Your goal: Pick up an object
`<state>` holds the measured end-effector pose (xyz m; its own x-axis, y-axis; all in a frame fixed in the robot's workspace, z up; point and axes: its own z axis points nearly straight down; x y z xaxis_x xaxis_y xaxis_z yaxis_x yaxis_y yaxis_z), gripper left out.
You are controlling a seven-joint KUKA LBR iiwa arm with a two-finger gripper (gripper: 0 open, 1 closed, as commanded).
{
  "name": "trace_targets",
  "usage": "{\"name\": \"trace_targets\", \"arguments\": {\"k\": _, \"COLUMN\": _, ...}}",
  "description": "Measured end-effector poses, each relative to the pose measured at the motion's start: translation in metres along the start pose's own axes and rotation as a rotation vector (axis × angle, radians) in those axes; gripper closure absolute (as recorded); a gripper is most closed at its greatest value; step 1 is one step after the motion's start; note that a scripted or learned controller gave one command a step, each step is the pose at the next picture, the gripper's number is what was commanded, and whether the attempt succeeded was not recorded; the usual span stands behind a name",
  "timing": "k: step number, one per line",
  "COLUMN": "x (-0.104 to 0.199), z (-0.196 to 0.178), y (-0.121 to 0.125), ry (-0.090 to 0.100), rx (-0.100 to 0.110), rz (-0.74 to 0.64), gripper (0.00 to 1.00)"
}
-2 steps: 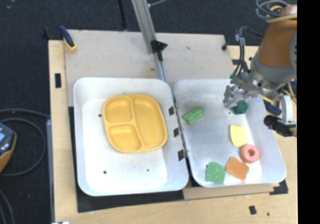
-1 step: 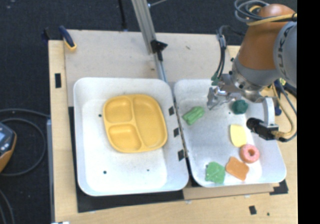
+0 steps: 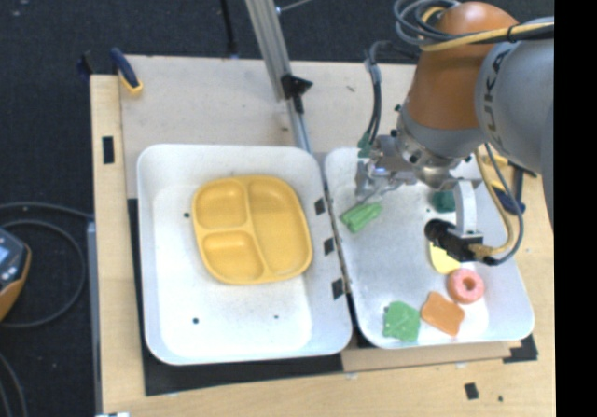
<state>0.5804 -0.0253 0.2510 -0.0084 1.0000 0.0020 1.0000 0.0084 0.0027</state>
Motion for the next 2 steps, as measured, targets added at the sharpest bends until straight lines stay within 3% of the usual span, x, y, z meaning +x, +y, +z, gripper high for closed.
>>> {"name": "trace_targets", "arguments": {"k": 2, "x": 0.114, "z": 0.006, "y": -0.027, "ry": 0.0, "rx": 0.002, "rz": -0.001, "gripper": 1.0}}
